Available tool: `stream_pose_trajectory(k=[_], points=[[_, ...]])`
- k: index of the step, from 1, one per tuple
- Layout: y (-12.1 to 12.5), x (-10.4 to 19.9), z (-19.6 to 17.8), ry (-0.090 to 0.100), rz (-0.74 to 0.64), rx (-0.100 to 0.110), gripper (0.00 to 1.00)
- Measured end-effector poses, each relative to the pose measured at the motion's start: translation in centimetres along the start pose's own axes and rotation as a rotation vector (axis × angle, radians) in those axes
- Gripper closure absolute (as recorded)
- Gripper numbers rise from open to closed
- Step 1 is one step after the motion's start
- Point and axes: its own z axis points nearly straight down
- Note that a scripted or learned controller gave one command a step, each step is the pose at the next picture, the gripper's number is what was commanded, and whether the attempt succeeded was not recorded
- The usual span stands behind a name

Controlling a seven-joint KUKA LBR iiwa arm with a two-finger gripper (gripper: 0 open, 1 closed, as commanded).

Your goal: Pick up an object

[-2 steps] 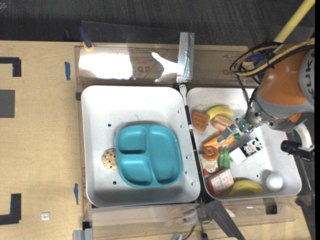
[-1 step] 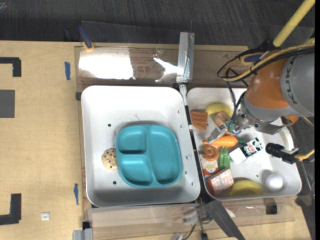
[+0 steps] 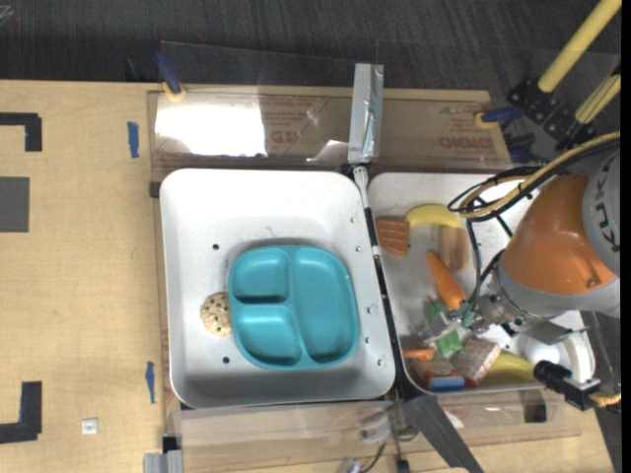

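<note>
1. Broadly, the left bin (image 3: 187, 205) holds a teal divided plate (image 3: 293, 305), with a cookie (image 3: 215, 313) touching its left edge.
2. Right bin (image 3: 404, 190): cluttered with toy food, including a banana (image 3: 434, 217) and a carrot (image 3: 446, 280).
3. Hand (image 3: 471, 321): low over the clutter; its state cannot be told.
4. Carrot: probably light, stiff, smooth plastic; best taken across its thick middle.

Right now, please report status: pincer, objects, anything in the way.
Pincer low in right bin, nothing seen gripped. Carrot, banana close by. Pile crowded.
</note>
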Motion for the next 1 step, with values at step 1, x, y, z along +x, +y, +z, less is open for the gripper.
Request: stream_pose_trajectory(k=[1], points=[[2.28, -2.03, 0.03, 0.0, 0.096, -0.002, 0.0]])
